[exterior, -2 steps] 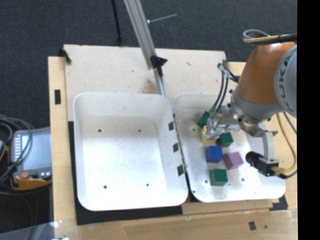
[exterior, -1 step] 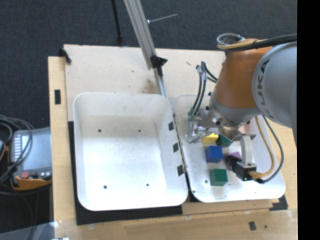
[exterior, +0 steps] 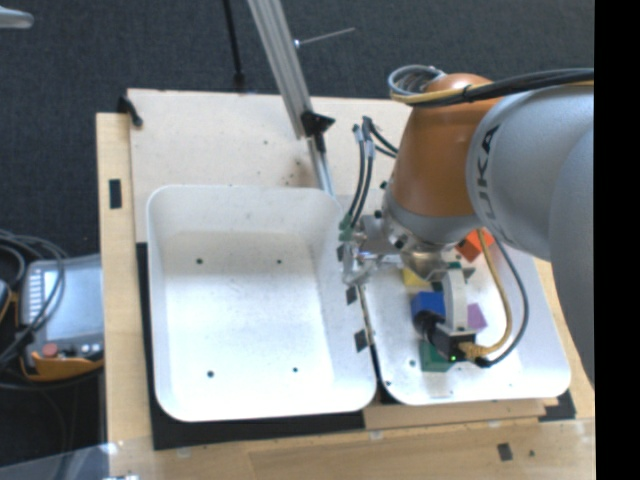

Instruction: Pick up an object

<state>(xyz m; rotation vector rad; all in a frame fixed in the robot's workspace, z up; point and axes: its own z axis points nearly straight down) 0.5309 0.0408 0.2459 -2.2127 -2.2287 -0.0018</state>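
Over the right bin point(exterior: 520, 368), the gripper point(exterior: 432, 268) is lowered among small objects; whether its fingers are open or closed cannot be told, nor whether anything lies between them. Just beside it sit a blue block point(exterior: 428, 302), a purple block point(exterior: 474, 317), a green piece point(exterior: 436, 358) and an orange piece point(exterior: 470, 250); their long axes are unclear. Beyond, the left bin point(exterior: 250, 298) lies alongside on the worktop point(exterior: 200, 128).
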